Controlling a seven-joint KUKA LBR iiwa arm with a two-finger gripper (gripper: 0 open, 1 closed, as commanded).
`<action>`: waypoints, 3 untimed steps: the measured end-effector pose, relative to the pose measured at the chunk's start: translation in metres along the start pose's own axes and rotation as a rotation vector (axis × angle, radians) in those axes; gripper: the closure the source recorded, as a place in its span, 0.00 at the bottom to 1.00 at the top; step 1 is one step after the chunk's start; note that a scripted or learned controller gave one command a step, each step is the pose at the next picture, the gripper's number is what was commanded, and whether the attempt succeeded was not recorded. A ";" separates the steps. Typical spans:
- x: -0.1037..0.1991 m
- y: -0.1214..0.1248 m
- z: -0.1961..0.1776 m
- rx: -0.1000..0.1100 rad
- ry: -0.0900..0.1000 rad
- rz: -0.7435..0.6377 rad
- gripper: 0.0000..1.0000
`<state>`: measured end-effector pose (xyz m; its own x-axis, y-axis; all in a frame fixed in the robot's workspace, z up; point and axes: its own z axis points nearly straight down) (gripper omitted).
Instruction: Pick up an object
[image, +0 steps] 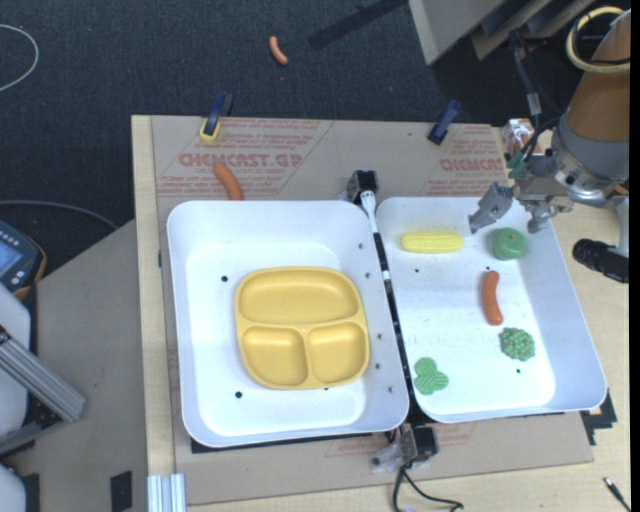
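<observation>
Bench: right shallow white bin (560, 300) holds targets. Your two-finger gripper (512, 212) hovers at its far end, jaws spread, pinching nothing. Round green plastic apple (509, 243) sits just below the jaws, slightly nearer camera; yellow corn cob (432, 241) lies left, long axis crosswise.

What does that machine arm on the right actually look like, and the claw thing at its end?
The arm is a rounded grey tube with an orange band above the wrist. At its end sits the tool, a small grey metal piece with two thin fingers. Thin dark cables and a bit of coloured wiring run alongside it.
</observation>
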<state>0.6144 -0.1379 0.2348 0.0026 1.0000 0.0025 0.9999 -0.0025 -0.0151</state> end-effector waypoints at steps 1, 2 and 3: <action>0.000 0.002 -0.008 -0.014 -0.002 -0.003 0.00; -0.004 -0.004 0.038 -0.009 -0.001 -0.002 0.00; 0.000 -0.004 0.081 -0.008 -0.001 -0.003 0.00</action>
<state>0.6094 -0.1381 0.1540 -0.0002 1.0000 0.0017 1.0000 0.0002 -0.0067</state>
